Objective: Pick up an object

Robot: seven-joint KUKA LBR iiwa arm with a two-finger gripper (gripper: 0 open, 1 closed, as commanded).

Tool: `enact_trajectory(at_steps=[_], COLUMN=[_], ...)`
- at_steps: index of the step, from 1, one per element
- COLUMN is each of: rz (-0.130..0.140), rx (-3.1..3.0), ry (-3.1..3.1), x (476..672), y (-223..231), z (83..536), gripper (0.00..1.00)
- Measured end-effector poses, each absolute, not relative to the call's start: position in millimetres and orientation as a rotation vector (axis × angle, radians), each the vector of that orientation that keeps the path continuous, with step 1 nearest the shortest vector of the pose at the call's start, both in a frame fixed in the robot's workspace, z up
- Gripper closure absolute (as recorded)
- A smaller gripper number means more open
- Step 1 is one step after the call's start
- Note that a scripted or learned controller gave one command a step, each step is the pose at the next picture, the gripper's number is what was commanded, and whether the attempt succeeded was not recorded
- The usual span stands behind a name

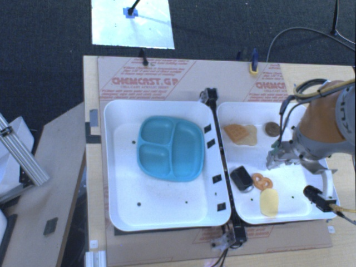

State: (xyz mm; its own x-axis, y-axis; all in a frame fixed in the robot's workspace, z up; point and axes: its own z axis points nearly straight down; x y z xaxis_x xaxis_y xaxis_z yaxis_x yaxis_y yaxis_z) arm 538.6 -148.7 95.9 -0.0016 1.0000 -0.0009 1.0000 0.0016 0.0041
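The wide brown cardboard-covered bench (167, 74) printed with red lettering carries everything; on it the two shallow white plastic bins sit side by side, the left bin (125, 204) and the right bin (289, 213) meeting along a black clipped divider (218, 149), which serves as the landmark here; left of the divider, near the middle of the left bin, lies a light blue plastic plate with three compartments (169, 148); right of the divider, over the far side of the right bin, hangs the grey arm with its orange band (322, 118), and its two-finger gripper (276, 159) hovers low over bare bin floor, with nothing visible between its fingers, though whether they are spread or closed cannot be told from this angle; just right of the divider, toward the top, rests a flat tan waffle-like piece (241, 133); further right of it sits a small round brown object (272, 128); close against the divider lower down lies a small black block (241, 178); beside that, a pale yellow oblong piece (269, 202); and between them a little orange pretzel-shaped toy (261, 180).
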Motion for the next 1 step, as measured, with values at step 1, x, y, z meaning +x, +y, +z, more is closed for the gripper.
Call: enact_trajectory(at_steps=[1], rz=[0.005], rx=[2.212], ry=[2.223], x=[543.4], y=[-140.7], z=[155.5], gripper=[1.00])
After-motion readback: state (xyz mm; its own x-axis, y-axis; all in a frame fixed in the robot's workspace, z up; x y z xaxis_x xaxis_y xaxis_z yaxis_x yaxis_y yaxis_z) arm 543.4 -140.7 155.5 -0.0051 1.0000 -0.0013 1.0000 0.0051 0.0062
